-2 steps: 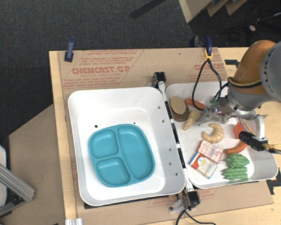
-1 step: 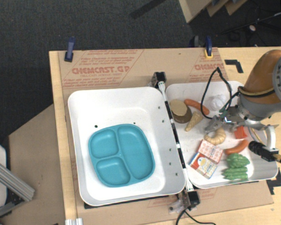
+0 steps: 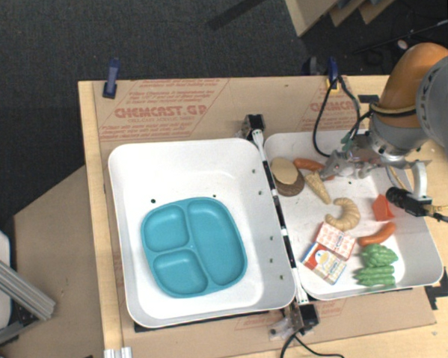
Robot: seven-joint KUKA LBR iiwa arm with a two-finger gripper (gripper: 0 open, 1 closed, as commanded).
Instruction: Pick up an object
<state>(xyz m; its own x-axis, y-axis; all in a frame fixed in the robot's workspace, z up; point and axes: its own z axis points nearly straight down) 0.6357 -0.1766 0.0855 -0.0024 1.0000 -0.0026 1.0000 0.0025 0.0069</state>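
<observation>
The pincer (image 3: 336, 166) hangs low in the right bin (image 3: 424, 272), fingers apart and clamped on nothing; a pale cone (image 3: 318, 187) lies just beside it, a croissant (image 3: 344, 214) nearer the camera; the counter (image 3: 160, 110) reads "CHEMCAST" in red.

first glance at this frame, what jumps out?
The teal divided plate sits alone in the left bin. The right bin is crowded: a croissant, a small carton, green pea pods and red-orange pieces. The grey arm with its orange band reaches in from the right, its gripper low over the far end of that bin.
</observation>
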